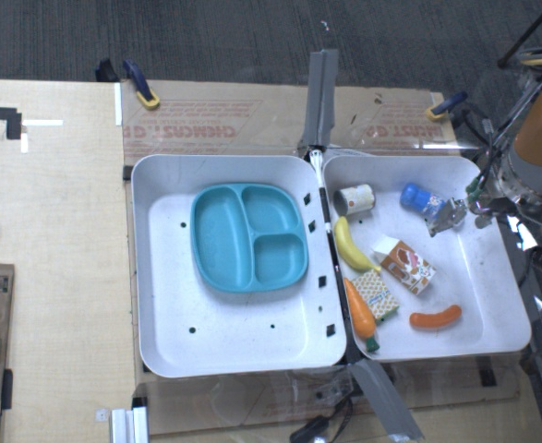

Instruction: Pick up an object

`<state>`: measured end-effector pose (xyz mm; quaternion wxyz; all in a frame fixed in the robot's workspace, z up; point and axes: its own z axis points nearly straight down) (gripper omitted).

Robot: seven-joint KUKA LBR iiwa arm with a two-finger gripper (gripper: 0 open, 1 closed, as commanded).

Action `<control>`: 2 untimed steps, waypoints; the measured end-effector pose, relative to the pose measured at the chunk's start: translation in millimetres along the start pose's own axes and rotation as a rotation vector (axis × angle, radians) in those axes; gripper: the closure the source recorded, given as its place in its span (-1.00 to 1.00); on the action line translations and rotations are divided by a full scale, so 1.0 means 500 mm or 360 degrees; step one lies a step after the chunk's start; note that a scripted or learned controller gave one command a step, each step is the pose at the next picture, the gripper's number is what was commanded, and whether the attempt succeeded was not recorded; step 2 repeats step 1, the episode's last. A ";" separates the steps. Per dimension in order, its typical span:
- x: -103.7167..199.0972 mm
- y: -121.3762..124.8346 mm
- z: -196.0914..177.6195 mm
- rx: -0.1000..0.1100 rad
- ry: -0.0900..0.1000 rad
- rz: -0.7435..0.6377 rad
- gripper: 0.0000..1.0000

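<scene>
Here, jaws low in right bin, beside blue bottle

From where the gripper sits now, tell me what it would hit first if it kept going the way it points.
The gripper points left toward the blue object, which looks first in line; height above the right bin is unclear, so it might pass over.

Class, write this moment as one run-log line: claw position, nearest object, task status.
claw: over right bin, far side | nearest: blue object | grasp: none seen | left bin: blue divided plate
</scene>
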<state>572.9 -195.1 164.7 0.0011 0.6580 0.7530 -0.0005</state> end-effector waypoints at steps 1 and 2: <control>0.005 0.066 0.146 0.0001 0.0002 -0.0049 -1.00; 0.005 0.066 0.146 0.0001 0.0002 -0.0049 -1.00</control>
